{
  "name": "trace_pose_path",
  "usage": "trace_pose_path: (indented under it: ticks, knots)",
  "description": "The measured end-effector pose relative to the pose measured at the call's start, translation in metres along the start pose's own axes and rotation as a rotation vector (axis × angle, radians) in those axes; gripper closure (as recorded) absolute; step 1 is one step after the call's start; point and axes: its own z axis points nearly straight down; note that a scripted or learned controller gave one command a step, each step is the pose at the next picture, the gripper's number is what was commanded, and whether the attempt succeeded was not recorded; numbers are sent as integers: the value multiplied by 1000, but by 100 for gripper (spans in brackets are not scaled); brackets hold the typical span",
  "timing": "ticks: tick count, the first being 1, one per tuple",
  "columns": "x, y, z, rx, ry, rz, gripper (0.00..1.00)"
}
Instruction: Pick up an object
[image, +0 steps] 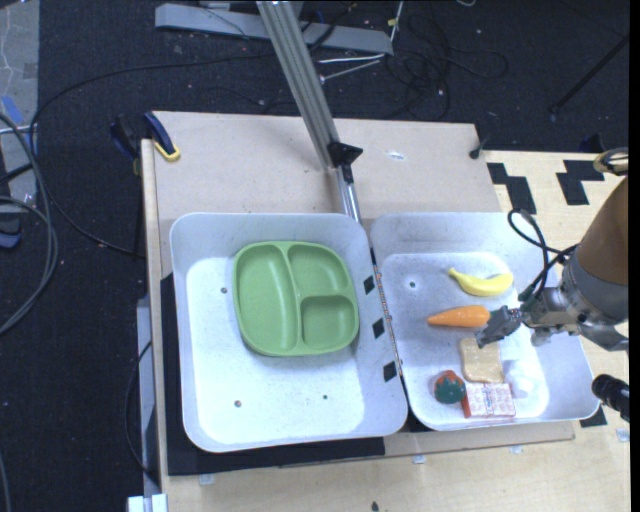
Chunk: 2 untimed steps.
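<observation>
Two white bins sit side by side on the tabletop (420, 160), and all the small stuff is in the right bin (420, 240). The left bin (200, 400) just has a green divided plate (296, 298) sitting toward its far edge.

Over in the right bin, a yellow banana (480, 282) lies near the far edge, with an orange carrot (458, 318) just in front of it, lying crosswise. Closer to the near edge there's a tan slice of bread (482, 362), a small red and green thing (449, 388) that looks like a strawberry, a red and white packet (490, 401) right beside it, and a small whitish piece (520, 380) next to the bread on the bin's right side.

The arm (610, 260) comes in over the right edge of the right bin, and the pincer (497, 328) is down low between the carrot's right tip and the top edge of the bread. Its dark tips point toward the carrot end and look very close to it, maybe touching, but it's too small and dark to say. Honestly can't tell how far open the pincer is, and I can't see anything actually caught in it. Carrot and bread both look like they're lying flat on the bin floor
</observation>
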Motion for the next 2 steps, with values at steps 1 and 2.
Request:
trace_pose_path:
  ticks: [1,2]
  knots:
    - [-3,-4,63,5,2,2,0]
    - [-4,-3,109,-5,-2,4,0]
